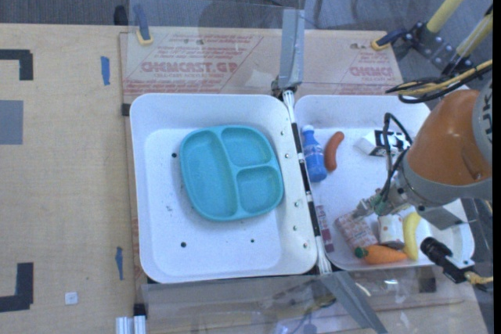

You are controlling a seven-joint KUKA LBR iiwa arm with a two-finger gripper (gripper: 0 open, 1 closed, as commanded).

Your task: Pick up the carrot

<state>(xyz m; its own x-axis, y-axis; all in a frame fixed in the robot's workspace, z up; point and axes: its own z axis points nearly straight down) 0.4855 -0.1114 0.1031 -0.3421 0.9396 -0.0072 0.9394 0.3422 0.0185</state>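
The carrot [385, 254] is orange with a green top and lies flat along the near wall of the right bin [344, 109]. My gripper [373, 206] hangs low over that bin, a little beyond the carrot and slightly to its left. It sits above a brown packet [353, 230] and a small white item [389, 230]. Nothing shows in its grasp. The arm's orange band [446, 145] covers the bin's right part.
A yellow banana [411, 234] lies right of the carrot. A blue bottle [313, 156], a red sausage [334, 150] and a white block [365, 144] lie at the bin's far side. The left bin [156, 231] holds a teal divided plate [232, 171].
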